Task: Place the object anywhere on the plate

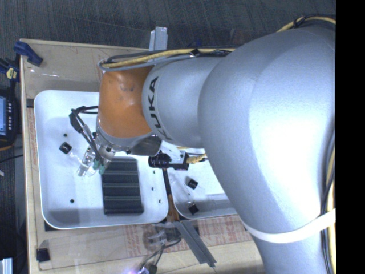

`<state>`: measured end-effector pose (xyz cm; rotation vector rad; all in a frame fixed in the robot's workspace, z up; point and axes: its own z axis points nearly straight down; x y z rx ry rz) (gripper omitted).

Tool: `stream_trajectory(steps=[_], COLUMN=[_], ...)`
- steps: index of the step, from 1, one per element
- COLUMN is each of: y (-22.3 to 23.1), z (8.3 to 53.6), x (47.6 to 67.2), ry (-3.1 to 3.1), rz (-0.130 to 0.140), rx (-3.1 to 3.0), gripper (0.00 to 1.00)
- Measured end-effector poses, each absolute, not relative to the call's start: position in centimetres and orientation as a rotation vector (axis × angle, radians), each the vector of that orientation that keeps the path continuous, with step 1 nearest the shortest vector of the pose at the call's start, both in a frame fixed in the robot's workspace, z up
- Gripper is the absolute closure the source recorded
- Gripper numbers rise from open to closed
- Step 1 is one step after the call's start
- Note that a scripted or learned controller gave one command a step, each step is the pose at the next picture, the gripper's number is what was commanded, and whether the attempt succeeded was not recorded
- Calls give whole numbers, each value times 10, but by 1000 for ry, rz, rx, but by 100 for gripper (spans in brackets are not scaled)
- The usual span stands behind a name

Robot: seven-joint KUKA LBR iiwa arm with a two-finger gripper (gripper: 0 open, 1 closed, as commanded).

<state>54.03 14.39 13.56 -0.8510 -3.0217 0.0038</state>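
Claw low in the left bin, beside the black ribbed plate

The arm (239,113) reaches in from the right and puts its claw (91,163) down over the left bin (45,153), just off the upper-left corner of the black ribbed plate (121,185); something small, clear and greenish sits at the tip, possibly the object, though I can't make out whether it is gripped, nor how far the claw is parted; the plate lies to the claw's right and toward the near edge, its long axis running up and down the view, so the coming move looks like a short sideways carry; a small black piece (65,148) lies apart, to the claw's left.
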Motion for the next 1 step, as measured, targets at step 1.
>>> stream_trajectory(steps=[1], y=[112], z=[92], x=[524], ry=[-3140], rz=[-4], rx=[-121], gripper=[100])
